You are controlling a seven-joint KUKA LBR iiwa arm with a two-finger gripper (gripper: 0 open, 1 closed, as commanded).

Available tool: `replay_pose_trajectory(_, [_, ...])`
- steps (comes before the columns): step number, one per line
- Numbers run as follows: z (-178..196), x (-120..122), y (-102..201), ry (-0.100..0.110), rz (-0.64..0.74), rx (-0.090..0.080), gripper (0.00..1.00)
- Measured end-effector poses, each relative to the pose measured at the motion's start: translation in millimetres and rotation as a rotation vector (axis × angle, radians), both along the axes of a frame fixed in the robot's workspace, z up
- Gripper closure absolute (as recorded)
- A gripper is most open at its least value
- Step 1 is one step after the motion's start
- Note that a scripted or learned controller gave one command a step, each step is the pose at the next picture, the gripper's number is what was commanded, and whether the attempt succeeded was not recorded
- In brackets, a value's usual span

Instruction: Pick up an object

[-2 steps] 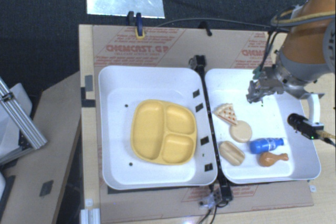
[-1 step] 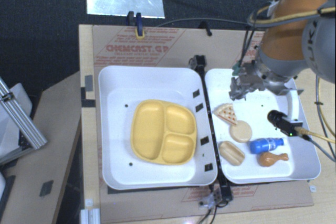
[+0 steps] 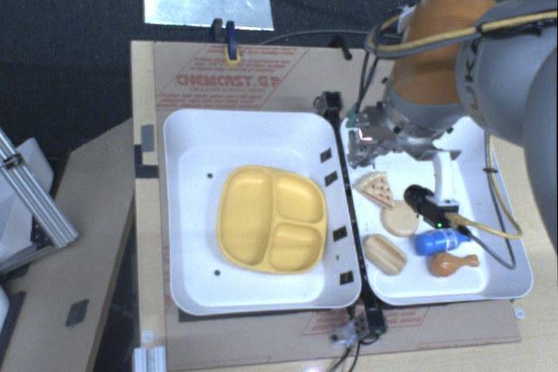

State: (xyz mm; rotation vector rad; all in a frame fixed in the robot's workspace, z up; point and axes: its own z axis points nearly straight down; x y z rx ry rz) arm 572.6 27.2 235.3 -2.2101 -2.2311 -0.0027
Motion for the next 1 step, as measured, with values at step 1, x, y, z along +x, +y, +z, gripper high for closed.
replay_pose_trajectory(1, [-7.9, 5.2, 61.9, -0.001, 0.001, 0.0, 1.0])
